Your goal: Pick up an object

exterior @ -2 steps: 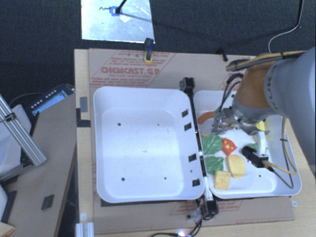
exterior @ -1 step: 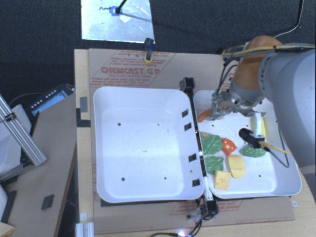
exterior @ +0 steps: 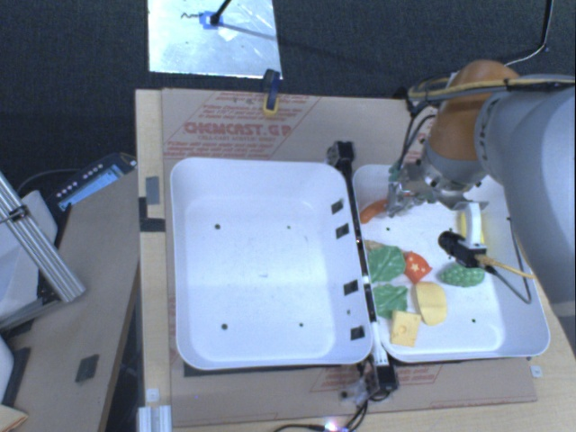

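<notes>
The counter (exterior: 90, 268) carries a brown cardboard sheet (exterior: 234, 124). It probably lies there as a flat base for the bins, and a small yellow and blue clamp (exterior: 270, 93) grips its far edge, likely to stop it sliding. Red print on it reads "CHEMCAST GP"; more red print at the near edge is too small to read.

The grey arm (exterior: 531, 142) reaches in from the right, bent down over the right bin.

The left bin (exterior: 261, 165) has nothing in it that I can see. It is joined to the right bin (exterior: 504, 331) by black clips (exterior: 346, 232) along their shared edge, presumably to keep the pair side by side.

All the things worth picking lie loose in the right bin, mostly toward its left side. They look like toy foods:
- two green leaf pieces (exterior: 387, 262), one nearer the camera than the other
- a green lump (exterior: 463, 277) further right
- a yellow round piece (exterior: 432, 302), touching a yellow wedge (exterior: 405, 328)
- a pale yellow piece (exterior: 470, 221) near the wrist
- a small red piece (exterior: 417, 265) beside the upper leaf

The hand (exterior: 398, 198) is low in the bin's far left corner, just beside an orange piece (exterior: 373, 211) that I judge to be its target. Whether the hand is spread or pressed together I cannot tell, and nothing is visibly pinched in it.
</notes>
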Action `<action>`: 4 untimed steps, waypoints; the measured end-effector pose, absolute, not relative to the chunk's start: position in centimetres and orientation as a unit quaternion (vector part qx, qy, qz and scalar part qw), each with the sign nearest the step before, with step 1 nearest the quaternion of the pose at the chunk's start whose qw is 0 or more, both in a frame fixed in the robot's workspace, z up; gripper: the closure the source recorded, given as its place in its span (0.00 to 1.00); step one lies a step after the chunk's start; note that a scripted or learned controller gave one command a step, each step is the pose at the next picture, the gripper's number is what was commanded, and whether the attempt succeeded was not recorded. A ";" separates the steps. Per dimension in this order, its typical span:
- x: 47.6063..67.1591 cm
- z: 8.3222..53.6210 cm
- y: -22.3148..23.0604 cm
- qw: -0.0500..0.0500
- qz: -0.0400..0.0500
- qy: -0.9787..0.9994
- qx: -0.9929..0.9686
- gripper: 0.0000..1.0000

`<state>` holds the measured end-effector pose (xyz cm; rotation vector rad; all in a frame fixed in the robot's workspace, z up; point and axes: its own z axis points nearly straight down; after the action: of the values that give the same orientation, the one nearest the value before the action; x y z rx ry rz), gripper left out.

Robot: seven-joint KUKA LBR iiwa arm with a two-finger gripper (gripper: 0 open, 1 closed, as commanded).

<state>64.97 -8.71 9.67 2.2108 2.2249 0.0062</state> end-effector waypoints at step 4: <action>52.9 16.4 -9.9 0.002 0.002 0.709 0.705 1.00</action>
<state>52.86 -9.85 16.37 2.2126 2.2256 0.0058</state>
